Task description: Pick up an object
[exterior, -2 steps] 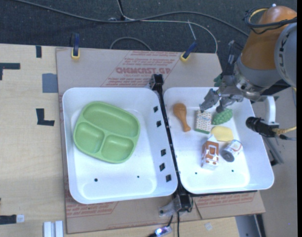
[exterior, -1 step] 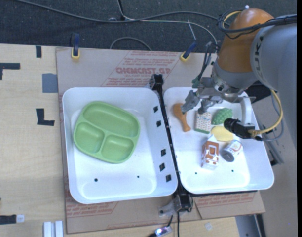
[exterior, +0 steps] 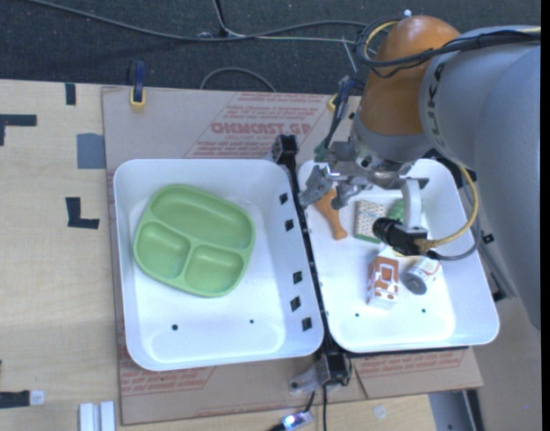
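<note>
My gripper (exterior: 332, 189) hangs over the upper left part of the right bin (exterior: 455, 326), close to the divider between the bins. Just below it lies an orange, carrot-like piece (exterior: 333, 221), partly covered by the gripper. To its right, a patterned card-like packet (exterior: 370, 215) lies with something green (exterior: 396, 212) beside it. Lower in the same bin are an orange-and-white carton (exterior: 383, 279) and a small grey-and-red can (exterior: 420, 277). The arm's wrist hides the bin's upper middle.
A green divided plate (exterior: 194, 239) lies in the left bin (exterior: 212, 339). Black clips (exterior: 297, 250) run along the edge between the bins. A yellow cable (exterior: 455, 236) loops from the wrist over the right bin. The arm's bulk covers the bench's right side.
</note>
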